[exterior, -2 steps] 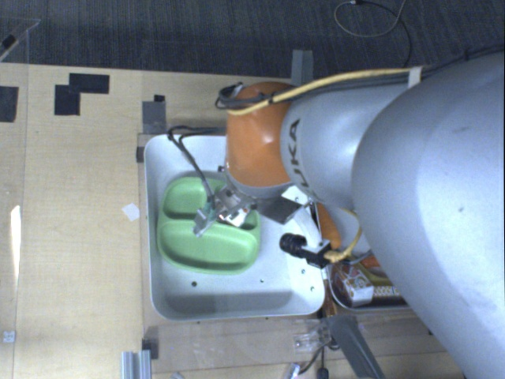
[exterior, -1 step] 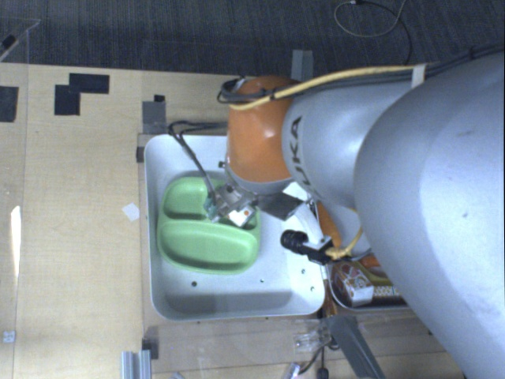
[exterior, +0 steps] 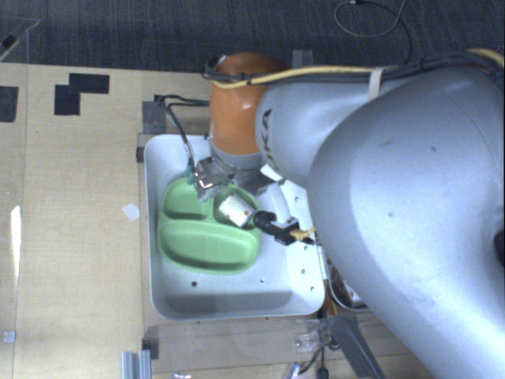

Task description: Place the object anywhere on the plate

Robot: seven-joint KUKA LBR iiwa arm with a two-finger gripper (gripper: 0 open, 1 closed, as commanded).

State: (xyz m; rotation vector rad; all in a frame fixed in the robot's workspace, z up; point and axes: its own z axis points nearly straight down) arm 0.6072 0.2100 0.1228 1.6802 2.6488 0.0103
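Mostly green divided plate point(exterior: 207, 243), glossy, rounded

From my feed, the plate point(exterior: 207, 243) lies in the left bin point(exterior: 237, 302), toward its left wall. The arm point(exterior: 394, 180) reaches in from the right, its wrist over the plate's rear edge. The bin sits on the tabletop point(exterior: 71, 235).

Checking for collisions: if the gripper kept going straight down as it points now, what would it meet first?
Most likely the green plate directly under the gripper, though depth is hard to judge from this slant.
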